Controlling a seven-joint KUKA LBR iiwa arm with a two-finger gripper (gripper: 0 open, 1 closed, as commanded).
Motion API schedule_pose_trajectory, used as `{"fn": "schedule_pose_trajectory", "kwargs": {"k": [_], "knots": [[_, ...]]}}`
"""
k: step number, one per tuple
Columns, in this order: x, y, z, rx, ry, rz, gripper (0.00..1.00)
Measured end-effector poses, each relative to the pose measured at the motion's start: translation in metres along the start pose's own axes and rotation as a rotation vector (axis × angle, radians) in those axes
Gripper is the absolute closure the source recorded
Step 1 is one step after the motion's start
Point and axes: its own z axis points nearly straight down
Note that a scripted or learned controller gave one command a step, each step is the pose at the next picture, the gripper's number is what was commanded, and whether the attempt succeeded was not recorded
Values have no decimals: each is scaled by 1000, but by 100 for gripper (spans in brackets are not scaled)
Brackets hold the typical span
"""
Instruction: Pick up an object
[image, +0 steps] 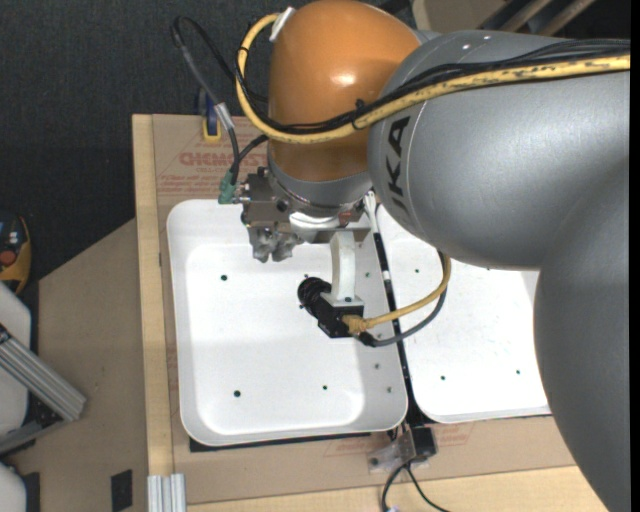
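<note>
Approach step: gripper hangs over the left bin; its open or closed state cannot be told. Any target lies hidden under the arm; next, locate one

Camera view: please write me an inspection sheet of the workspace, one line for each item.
Surface: white left bin and right bin side by side on a cardboard sheet.
Job's things: nothing seen.
Clutter: nothing seen.
Gripper: the gripper hangs over the far part of the left bin.
Cables: yellow cable along the arm; black cable behind it.
Surroundings: aluminium profile at the left; dark background.
</note>
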Motion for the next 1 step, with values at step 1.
{"fn": "schedule_pose_trajectory", "kwargs": {"k": [1], "knots": [[-4, -8, -25, -1, 0, 2, 100]]}}
